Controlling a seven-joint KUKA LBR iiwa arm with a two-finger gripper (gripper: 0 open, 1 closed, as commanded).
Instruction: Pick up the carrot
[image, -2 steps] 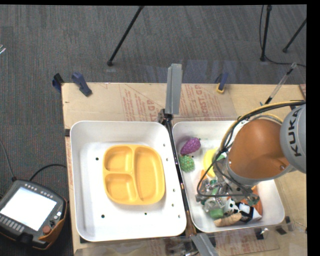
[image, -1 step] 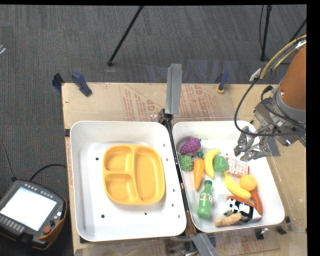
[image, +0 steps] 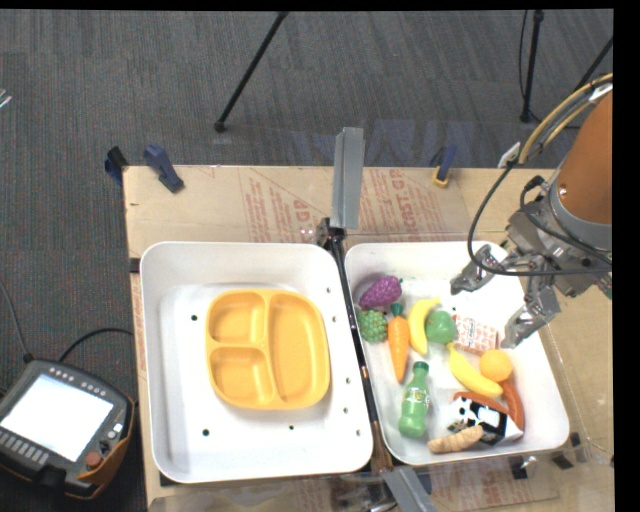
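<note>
The claw (image: 500, 298) is hanging over the right bin (image: 552, 395) with its two fingers spread wide and nothing between them. The carrot (image: 398, 345) is lying well to the claw's left and a little lower, green top pointing away, between a green bunch (image: 373, 325) and a banana (image: 421, 324). A bottle (image: 414, 402) is standing below it. Just under the claw's right finger an orange (image: 496, 364) is sitting, possibly touching a small carton (image: 474, 332). The yellow tray (image: 267, 348) is resting in the left bin (image: 165, 370).
</note>
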